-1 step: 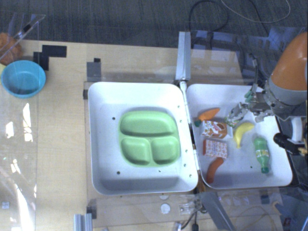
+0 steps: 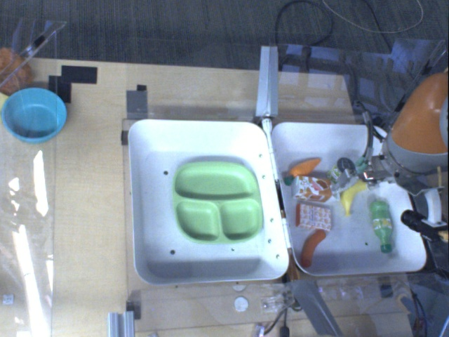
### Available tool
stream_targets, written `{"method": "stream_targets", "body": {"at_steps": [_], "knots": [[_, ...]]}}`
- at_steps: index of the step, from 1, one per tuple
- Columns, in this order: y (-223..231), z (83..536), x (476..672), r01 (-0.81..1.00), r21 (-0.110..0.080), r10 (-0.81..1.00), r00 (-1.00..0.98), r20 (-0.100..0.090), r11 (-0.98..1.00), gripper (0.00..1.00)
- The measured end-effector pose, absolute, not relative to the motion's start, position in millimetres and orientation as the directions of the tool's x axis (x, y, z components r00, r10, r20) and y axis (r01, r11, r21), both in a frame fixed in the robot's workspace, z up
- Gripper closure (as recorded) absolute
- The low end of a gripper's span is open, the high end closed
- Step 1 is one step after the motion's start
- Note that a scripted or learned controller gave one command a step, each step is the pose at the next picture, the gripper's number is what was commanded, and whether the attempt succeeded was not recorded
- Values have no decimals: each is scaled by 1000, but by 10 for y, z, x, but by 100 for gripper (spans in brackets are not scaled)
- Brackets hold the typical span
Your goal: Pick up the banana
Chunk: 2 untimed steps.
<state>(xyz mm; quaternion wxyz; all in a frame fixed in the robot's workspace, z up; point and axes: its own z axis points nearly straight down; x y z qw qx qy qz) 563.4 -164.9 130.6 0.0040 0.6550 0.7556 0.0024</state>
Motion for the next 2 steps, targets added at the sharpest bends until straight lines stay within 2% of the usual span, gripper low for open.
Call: {"method": "stream_targets", "body": {"at_steps": [1, 2], "knots": [[-1656, 1231, 6371, 966, 7, 966, -260, -3, 260, 0], [-1677, 887, 5812, 947, 8, 947, -321, -4, 321, 0]]}}
